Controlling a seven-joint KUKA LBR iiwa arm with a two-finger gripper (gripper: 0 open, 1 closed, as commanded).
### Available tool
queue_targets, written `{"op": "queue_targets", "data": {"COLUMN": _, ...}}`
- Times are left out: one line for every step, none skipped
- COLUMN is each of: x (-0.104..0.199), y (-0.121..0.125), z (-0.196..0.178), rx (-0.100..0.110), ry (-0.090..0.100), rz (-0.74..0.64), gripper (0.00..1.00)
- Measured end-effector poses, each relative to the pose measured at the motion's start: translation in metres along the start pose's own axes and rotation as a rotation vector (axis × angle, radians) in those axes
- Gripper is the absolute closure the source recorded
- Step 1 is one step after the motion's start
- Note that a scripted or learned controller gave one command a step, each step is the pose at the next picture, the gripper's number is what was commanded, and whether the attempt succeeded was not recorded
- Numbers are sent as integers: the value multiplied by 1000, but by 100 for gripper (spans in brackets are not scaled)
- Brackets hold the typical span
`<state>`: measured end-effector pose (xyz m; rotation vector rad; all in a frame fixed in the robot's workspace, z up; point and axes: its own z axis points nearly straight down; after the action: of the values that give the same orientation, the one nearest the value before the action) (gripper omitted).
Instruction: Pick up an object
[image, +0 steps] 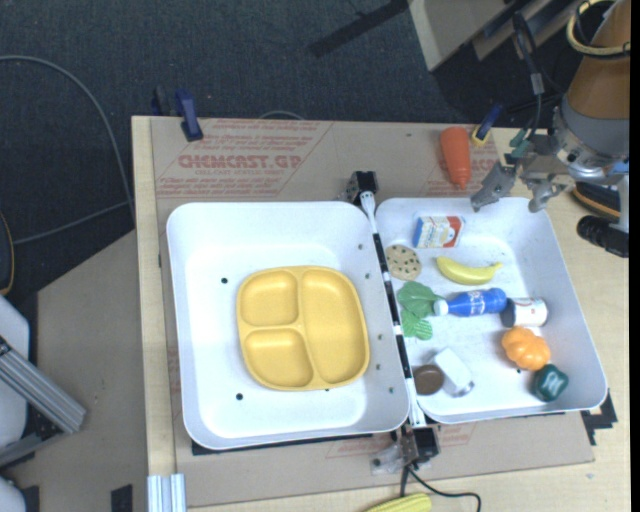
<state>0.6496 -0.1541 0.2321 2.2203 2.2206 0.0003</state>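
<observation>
My gripper (511, 199) hangs over the far edge of the right bin (570, 300), its two fingers spread open with nothing between them. Below it in that bin lie a small milk carton (438, 231), a cookie (404, 261), a banana (467, 269), a green leafy toy (417, 308), a blue bottle with a white cap (482, 303), an orange fruit (525, 347), a dark green piece (549, 382), a brown disc (429, 379) and a white block (456, 369). The milk carton is the item closest to the gripper, to its lower left.
A yellow divided plate (300, 327) sits in the left bin (200, 260). An orange carrot (455, 155) lies on the bench just behind the right bin, left of the gripper. A black clip (362, 186) joins the bins at the far edge.
</observation>
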Motion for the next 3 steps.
{"op": "queue_targets", "data": {"x": 16, "y": -47, "z": 109, "rx": 2, "ry": 1, "rz": 0, "gripper": 0}}
{"op": "queue_targets", "data": {"x": 27, "y": -63, "z": 147, "rx": 2, "ry": 2, "rz": 1, "gripper": 0}}
{"op": "queue_targets", "data": {"x": 28, "y": -62, "z": 137, "rx": 1, "ry": 2, "rz": 2, "gripper": 100}}
